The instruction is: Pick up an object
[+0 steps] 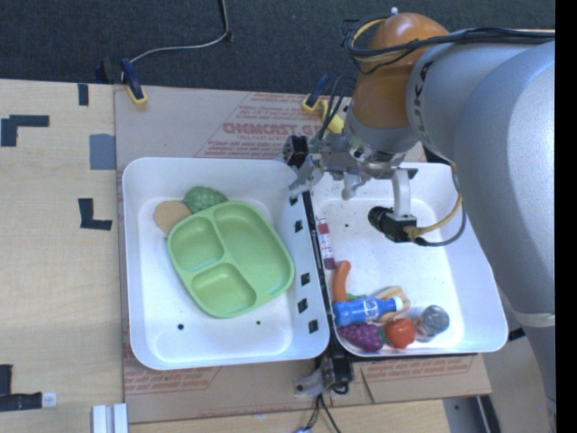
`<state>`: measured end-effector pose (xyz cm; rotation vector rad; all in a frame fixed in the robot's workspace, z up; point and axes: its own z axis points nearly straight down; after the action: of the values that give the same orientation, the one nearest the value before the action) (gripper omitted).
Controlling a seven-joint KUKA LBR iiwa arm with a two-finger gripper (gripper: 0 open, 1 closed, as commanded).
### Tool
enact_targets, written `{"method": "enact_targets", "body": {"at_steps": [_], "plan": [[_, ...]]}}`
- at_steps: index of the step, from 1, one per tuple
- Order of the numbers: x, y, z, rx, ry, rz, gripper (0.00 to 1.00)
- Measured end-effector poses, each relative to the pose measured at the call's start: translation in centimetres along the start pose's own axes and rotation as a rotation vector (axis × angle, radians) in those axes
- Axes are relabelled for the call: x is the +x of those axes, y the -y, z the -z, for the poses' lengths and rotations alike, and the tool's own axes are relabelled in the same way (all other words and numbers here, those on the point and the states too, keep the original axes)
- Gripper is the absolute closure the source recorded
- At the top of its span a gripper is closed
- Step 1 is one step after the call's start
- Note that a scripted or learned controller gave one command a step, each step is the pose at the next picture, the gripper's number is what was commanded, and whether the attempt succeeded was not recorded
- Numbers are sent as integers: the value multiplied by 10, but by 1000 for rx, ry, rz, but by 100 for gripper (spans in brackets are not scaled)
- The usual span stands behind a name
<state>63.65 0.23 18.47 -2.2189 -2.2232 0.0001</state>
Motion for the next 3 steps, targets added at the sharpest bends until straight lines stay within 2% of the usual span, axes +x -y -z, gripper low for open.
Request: {"method": "enact_targets", "body": {"at_steps": [1,2,3], "plan": [[-79,-8,-1,1,2,-2,0],[-35,-19,-1,1,0,0,0],[-98,104,-55,3,0,-3,0]]}}
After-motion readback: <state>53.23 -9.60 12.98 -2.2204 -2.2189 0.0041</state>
